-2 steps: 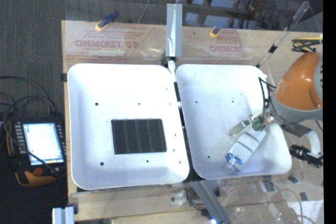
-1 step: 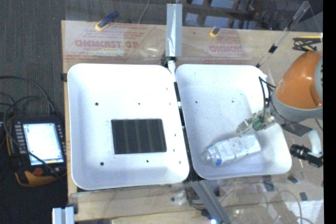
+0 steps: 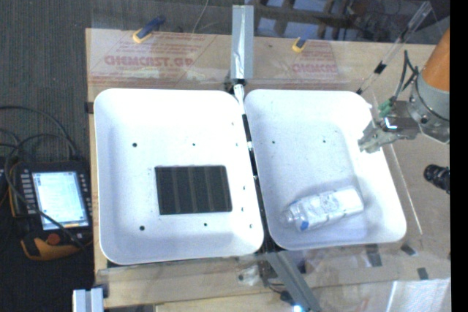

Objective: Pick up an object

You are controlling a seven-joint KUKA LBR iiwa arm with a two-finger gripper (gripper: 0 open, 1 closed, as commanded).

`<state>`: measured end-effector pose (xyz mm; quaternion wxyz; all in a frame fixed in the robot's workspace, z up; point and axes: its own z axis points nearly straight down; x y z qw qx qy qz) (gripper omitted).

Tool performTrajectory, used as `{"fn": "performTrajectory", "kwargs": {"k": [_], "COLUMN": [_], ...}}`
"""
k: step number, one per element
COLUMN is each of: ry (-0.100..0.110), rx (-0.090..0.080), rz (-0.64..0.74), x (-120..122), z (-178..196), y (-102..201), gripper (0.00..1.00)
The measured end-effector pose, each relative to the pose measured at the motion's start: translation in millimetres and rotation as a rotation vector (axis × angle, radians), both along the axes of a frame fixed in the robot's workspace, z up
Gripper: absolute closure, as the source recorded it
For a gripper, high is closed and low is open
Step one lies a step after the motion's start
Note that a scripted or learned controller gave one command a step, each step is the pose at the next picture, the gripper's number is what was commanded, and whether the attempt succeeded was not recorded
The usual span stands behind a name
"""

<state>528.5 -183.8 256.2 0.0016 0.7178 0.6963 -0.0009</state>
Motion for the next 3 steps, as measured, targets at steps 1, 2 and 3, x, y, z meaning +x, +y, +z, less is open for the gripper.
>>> {"fn": "performTrajectory", "kwargs": {"k": [1,2,3], "ry": [0.000,0.002,0.002], "rx": [0.000,0.001,0.004], "rz": [0.000,-0.031,-0.057], "x": [-0.1,-44.8,-44.5], "z": [0.0,2.0,-155.9], "y": [-0.1,-5.7,-6.9], "gripper": [0.00,0.00,0.00]}}
